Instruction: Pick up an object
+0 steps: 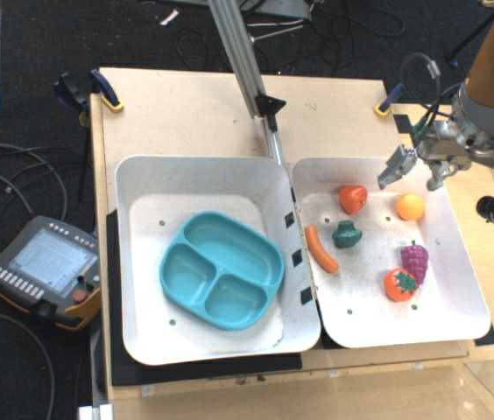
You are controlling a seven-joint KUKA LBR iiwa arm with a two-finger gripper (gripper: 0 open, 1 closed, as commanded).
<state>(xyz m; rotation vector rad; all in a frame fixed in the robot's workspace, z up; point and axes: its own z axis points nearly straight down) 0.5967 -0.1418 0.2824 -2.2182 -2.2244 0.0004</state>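
Camera view: gripper (416, 166), fingers spread with nothing between them, hovers just above the orange (410, 206), its nearest pick.

You see the gripper (417, 168) hovering over the right bin's (457, 309) far edge, fingers spread, nothing between them. Just below it lies an orange (410, 206); nearby are a red pepper (353, 199), green broccoli (346, 234), a carrot (321, 248), purple grapes (414, 259) and a tomato (399, 284). The left bin (142, 182) holds a teal divided plate (221, 270).
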